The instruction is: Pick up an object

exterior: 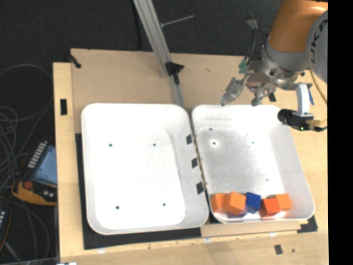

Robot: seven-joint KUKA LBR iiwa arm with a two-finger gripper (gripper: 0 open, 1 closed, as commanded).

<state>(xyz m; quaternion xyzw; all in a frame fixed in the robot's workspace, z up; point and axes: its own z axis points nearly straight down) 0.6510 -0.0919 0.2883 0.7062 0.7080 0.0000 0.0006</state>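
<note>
The gripper [242, 97] hangs above the far edge of the right bin [287, 148], with its two fingers spread apart and nothing between them. The blocks lie well apart from it, in a row along the near wall of this bin: an orange block [229, 202] at the left, a blue block [253, 201] just beside it, and a second orange block [276, 204] at the right. The left bin [132, 164] stands beside the right bin, their walls touching.
</note>
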